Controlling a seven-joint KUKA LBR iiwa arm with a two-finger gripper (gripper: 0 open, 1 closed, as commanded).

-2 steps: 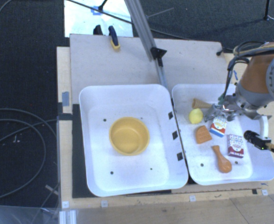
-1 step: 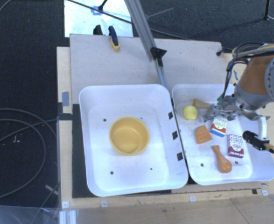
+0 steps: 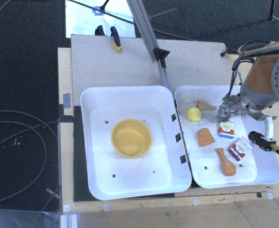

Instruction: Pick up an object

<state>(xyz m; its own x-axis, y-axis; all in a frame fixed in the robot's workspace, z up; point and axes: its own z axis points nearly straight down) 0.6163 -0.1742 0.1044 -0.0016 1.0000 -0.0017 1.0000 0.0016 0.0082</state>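
Since the gripper (image 3: 225, 113) hangs just above the small red-and-white carton (image 3: 226, 129) in the right bin (image 3: 267, 177), finger state unclear, that carton looks light, stiff, slightly crushable, best pinched across its narrow flat sides.

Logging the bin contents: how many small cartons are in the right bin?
2. One carton lies directly below the hand; the other carton sits nearer the bin's front right. The arm may hide more.
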